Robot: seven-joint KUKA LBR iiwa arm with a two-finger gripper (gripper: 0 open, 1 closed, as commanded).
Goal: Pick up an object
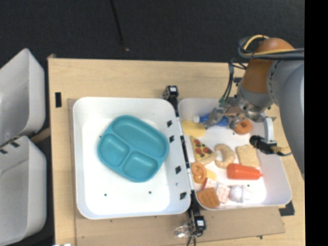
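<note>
My gripper [229, 116] is low over the back of the right bin [279, 181], under the grey wrist with its orange band. It sits between a small blue object [209, 119] on its left and an orange donut [243, 126] on its right, close to both. A yellow piece [192, 128] lies just left of the blue object. Nothing can be seen held.
The right bin also holds a pizza slice [202, 151], a beige ring-shaped pastry [224, 156], toast [248, 155], an orange carrot [244, 172], a pretzel [198, 172], a waffle [208, 197] and small pale items [230, 192]. The left bin [87, 188] holds a teal divided plate [133, 147].
</note>
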